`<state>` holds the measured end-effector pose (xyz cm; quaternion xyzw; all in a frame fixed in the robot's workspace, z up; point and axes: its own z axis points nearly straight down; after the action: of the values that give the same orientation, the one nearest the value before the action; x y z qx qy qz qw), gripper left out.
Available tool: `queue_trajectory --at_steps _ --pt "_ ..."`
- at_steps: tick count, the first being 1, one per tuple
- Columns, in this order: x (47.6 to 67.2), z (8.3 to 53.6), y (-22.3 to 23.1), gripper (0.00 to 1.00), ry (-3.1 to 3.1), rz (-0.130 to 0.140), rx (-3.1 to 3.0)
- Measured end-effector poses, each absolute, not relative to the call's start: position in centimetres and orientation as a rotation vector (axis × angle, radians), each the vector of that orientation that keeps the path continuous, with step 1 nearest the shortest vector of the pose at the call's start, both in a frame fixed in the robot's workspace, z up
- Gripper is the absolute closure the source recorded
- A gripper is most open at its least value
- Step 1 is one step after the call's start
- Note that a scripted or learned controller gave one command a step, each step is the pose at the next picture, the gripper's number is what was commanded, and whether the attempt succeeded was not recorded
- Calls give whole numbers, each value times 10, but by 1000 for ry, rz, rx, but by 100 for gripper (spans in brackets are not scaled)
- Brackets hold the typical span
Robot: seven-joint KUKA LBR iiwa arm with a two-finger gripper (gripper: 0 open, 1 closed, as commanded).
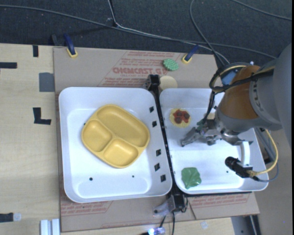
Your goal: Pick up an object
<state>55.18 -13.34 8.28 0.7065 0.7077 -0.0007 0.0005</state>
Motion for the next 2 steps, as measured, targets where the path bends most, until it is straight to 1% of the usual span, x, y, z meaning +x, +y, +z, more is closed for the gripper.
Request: queue_trajectory --at_steps 1,2 --pt "553 96 -134 100 2220 0 2216" --pt "554 138 -136 100 2221 2 2219"
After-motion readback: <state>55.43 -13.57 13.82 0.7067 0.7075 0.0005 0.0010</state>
